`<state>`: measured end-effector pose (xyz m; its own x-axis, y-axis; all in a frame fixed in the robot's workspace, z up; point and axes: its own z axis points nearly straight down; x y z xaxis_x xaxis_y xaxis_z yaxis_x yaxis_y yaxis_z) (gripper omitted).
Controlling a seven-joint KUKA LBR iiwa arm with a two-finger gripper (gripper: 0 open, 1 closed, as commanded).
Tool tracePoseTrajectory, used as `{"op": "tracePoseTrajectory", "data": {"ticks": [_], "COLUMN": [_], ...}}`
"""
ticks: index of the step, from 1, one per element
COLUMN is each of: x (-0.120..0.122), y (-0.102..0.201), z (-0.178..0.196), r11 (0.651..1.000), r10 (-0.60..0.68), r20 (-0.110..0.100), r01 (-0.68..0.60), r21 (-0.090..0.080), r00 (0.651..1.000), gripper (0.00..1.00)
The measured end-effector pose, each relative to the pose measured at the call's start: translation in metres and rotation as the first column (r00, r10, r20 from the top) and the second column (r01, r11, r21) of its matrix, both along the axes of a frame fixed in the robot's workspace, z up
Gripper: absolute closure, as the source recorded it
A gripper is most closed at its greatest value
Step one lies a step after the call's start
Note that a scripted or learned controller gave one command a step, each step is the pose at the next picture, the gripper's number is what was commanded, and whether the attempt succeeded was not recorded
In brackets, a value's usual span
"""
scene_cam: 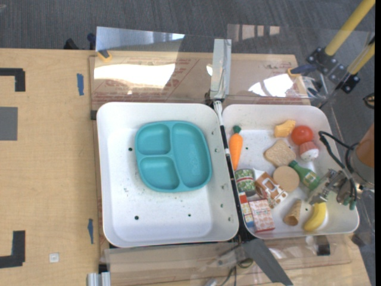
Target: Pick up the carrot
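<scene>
We look down at a slant on two shallow white bins set side by side on a bench.

The carrot (236, 148) lies in the right bin (259, 113), against that bin's left wall, just beside the divider between the bins. Its long axis runs nearly straight up and down our view. The green top points toward the far edge, and the narrow orange tip points toward us. We count one carrot.

The left bin (119, 177) holds one teal plate (173, 155) with three compartments.

The right bin is crowded. We count one red tomato (302, 134), one yellow-orange piece (285, 127) beside it, one slice of bread (280, 154), one round tan disc (286, 178), one green bottle (305, 174), one banana (316, 216), and one small tan piece (292, 212) just left of the banana. Three small printed packages (259, 198) cluster near the middle of the near side, below the carrot.

The gripper (339, 188) sits at the right edge of the right bin, well apart from the carrot, just above the banana. It appears as a dark tangle of metal and cable, and we cannot tell how it is set or whether it has hold of anything.
</scene>
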<state>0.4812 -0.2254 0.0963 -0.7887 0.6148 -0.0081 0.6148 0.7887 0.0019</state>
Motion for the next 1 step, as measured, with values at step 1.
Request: {"op": "tracePoseTrajectory", "data": {"ticks": [1], "x": [-0.0008], "y": [0.0018], "z": [0.0013], "r11": [1.000], "r10": [-0.002], "r20": [-0.004], "r01": [0.002], "r21": [0.002], "r00": [1.000], "gripper": [1.00]}}
